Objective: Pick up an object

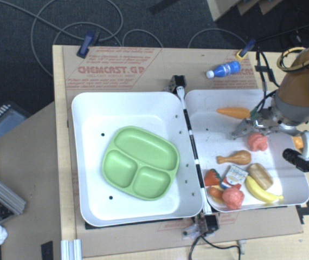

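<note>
Camera view | gripper [246,129] fingers spread open, holding nothing, near right bin's [198,99] far edge | pink toy [258,141] lies just beside them, toward the near edge.

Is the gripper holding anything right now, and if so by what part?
Nothing is held. The gripper is spread open low in the right bin, between the carrot and the pink toy, with nothing between its fingers.
</note>
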You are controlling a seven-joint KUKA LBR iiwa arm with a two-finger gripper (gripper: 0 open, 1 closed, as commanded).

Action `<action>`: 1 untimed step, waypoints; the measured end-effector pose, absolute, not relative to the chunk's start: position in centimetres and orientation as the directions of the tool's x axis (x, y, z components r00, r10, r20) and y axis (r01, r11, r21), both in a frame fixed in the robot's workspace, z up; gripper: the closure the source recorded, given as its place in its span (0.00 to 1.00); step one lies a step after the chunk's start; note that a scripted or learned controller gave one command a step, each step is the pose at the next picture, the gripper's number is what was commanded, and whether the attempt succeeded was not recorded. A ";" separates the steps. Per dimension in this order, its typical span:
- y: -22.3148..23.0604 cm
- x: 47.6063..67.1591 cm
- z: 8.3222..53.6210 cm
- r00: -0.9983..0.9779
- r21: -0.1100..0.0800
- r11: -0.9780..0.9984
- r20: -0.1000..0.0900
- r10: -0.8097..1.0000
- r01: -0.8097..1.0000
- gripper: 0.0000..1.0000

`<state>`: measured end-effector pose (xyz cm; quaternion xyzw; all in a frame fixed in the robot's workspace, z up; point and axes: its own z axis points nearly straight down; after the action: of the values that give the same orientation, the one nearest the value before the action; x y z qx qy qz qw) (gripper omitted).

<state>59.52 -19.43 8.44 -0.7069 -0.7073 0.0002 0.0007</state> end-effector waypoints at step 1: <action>-19.5 59.6 9.5 0.000 0.001 0.000 -0.001 1.000 1.000 1.00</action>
<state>59.58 -19.49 9.50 -0.7072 -0.7070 -0.0002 -0.0008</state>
